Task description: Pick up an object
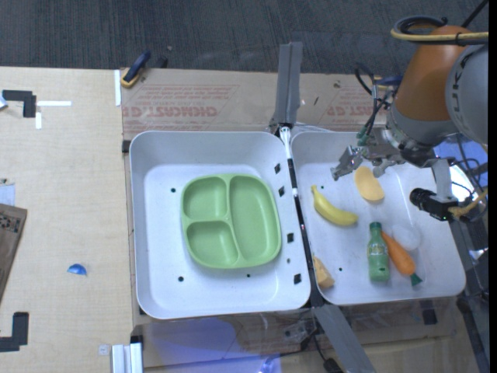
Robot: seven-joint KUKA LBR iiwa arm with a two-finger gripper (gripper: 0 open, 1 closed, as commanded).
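Observation:
My gripper (363,164) hangs over the back of the right bin (435,290), open, its fingers spread wide. Just below and in front of it lies a pale orange rounded piece (370,186); I see nothing clamped between the fingers. A yellow banana (334,209) lies to the left of that piece. Nearer the front, a small green bottle (378,253) sits beside an orange carrot (400,256). A brown bread-like chunk (322,273) rests in the bin's front left corner.
The left bin (151,208) holds a green three-compartment plate (231,221). A grey divider post (289,84) rises behind the bins' shared edge. A black cable and fitting (435,202) hang at the right bin's right side. Something clear (406,235) lies by the carrot.

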